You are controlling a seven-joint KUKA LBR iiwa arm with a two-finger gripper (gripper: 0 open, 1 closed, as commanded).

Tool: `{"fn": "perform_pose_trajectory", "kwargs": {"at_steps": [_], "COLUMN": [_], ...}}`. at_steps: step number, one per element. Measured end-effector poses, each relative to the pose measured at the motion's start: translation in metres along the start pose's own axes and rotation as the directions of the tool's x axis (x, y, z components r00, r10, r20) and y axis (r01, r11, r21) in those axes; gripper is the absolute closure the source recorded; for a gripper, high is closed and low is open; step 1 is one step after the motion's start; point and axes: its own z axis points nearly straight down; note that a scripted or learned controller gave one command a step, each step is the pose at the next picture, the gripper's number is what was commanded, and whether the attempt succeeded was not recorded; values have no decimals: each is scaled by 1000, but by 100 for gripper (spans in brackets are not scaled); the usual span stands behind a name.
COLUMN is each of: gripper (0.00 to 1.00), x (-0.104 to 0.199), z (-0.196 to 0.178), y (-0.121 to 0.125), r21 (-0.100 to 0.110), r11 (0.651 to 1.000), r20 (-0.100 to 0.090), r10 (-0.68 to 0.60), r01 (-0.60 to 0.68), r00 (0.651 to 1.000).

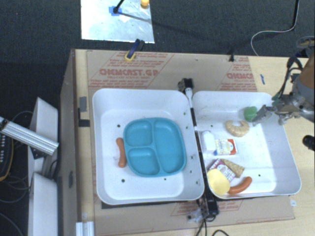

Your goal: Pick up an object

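Camera view: hand at the right bin's far edge

Hand (262,113) hovers beside the green object (250,113); finger state cannot be told. That object sits in the right bin (283,154), probably light and smooth; grip across its middle.

A silver sheet (117,14) is laid on the dark floor beyond the bench's far edge, with a small yellow ball (144,2) seen on it. A metal rail (27,134) is seen off the bench's left edge, above white boxes (43,200).
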Motion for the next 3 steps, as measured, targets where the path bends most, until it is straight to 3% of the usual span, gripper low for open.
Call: {"fn": "perform_pose_trajectory", "kwargs": {"at_steps": [1,2,3], "gripper": [0,0,100], "x": [51,33,33], "z": [59,121,110], "y": [69,44,45], "r21": [1,1,-3], "r11": [1000,1000,1000], "r20": [-2,0,1], "r10": [-2,2,0], "r01": [2,-2,0], "r00": [1000,1000,1000]}}
